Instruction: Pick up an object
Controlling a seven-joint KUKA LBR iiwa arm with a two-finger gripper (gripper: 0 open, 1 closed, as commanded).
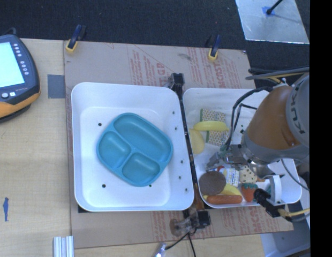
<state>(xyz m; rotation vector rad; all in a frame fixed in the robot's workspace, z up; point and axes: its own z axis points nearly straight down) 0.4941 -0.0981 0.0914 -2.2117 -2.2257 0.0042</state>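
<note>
The right bin [194, 98] holds several small items. A yellow banana [210, 126] lies on a green-and-white patterned packet [214, 135], with a pale yellow piece [196, 141] to their left. Toward the front are a brown round disc [212, 182], a red sausage-like piece [225, 199] and some small colourful items [245, 183]. My gripper [220, 158] hangs low over the middle of this bin, just below the banana and above the brown disc. The arm's orange band [273, 119] and grey wrist cover the bin's right half. I see nothing held in the gripper.
The left bin [80, 143] holds a blue divided plate [134, 149]. A tablet-like pendant [10, 74] lies at the bench's far left. Clamps [74, 39] [213, 47] stand at the back edge of the cardboard, and cables run by the arm.
</note>
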